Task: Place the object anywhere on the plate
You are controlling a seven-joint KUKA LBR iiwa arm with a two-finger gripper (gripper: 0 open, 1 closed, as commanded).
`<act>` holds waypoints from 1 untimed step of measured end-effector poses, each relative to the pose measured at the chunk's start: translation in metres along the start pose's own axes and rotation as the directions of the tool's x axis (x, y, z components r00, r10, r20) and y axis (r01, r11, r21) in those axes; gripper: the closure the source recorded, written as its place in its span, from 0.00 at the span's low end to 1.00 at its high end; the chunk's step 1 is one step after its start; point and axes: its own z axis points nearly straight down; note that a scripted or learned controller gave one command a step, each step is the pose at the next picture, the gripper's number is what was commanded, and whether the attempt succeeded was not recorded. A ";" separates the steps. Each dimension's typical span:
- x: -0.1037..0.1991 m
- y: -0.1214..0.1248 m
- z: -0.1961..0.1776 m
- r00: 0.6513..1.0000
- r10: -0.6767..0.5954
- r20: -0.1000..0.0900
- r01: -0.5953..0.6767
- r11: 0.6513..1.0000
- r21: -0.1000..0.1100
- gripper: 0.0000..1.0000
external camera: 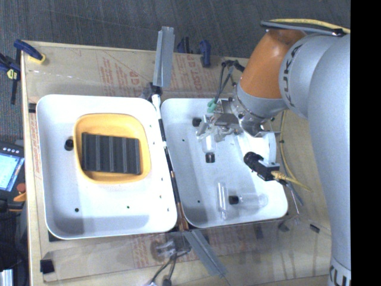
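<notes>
The clear plastic object [241,199] lies near the right bin's [178,159] front wall (likely light, stiff, slippery; best pinched across its narrow tube), gripper [209,137] hovering nearby, grip state indiscernible.

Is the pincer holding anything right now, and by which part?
Cannot be told. The pincer hangs over the right bin, and a clear object lies near that bin's front, apart from it.
</notes>
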 end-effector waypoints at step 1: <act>0.044 0.042 -0.006 0.989 -0.145 0.002 0.145 0.989 -0.003 1.00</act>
